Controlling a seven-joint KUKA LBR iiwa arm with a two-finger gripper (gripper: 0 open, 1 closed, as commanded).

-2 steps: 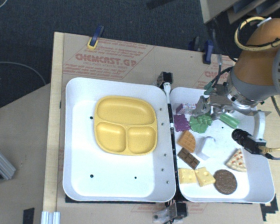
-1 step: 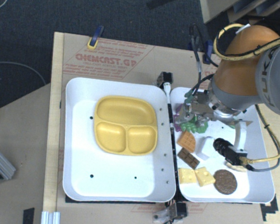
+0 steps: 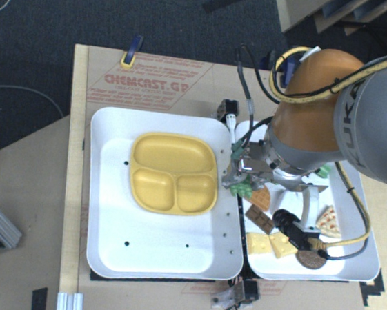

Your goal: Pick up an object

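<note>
Arm crowded the right bin [image 3: 357,270], with a fumbled pick the main risk.

The claw [image 3: 240,180], right of center in the frame, sat low by the divide between bins; its spread could not be told. Food pieces lay packed below it: a green piece [image 3: 243,190] just beside it, a brown bar [image 3: 261,220] and yellow blocks [image 3: 270,245] lower right. A closing claw might nudge neighbors or catch the rim. The yellow tray [image 3: 174,171] lay to its left.

2 white bins [image 3: 105,196], 1 yellow divided tray [image 3: 174,173], 2 cheese-coloured blocks [image 3: 270,245], 1 pizza slice [image 3: 329,222].
</note>
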